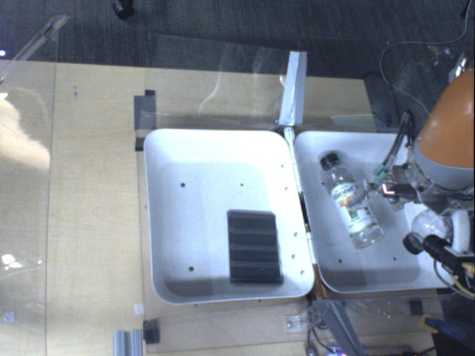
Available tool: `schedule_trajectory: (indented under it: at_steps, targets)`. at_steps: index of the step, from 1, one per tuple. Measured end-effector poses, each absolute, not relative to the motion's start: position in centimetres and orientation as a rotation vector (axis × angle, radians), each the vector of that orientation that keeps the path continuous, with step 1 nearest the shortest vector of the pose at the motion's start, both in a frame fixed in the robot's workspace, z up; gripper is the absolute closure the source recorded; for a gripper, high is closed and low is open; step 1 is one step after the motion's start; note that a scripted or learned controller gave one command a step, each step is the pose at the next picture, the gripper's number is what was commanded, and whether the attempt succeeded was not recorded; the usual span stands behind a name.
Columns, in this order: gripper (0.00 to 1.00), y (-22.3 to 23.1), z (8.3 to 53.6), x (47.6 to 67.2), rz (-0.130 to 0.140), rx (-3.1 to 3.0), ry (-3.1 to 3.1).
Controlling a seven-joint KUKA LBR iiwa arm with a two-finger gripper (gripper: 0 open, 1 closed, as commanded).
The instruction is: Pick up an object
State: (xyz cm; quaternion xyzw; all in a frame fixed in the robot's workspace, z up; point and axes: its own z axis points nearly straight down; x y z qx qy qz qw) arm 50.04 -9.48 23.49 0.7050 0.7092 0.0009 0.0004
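Note:
A clear plastic bottle (350, 201) with a dark cap and a pale label lies on its side in the right bin (349, 270), cap pointing to the far left. My gripper (382, 186) hangs low over that bin, just right of the bottle's middle and very close to it. The arm's orange band (451, 124) rises behind it at the right edge. A black ribbed rectangular block (254, 247) lies flat near the front of the left bin (150, 199).
A grey metal post (294, 87) stands behind the seam between the two bins. Cables and arm parts (438, 247) crowd the right bin's right side. Bare wooden bench (74, 221) stretches to the left.

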Motion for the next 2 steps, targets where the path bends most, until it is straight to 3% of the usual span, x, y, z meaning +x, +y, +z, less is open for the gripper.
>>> schedule_trajectory:
  at_steps: [1, 2]
  targets:
    - [0.0, -11.4, 12.6, 53.1, 0.003, 2.169, 2.271]
    - [0.0, -12.5, 8.9, 60.6, 0.009, 1.84, 2.535]
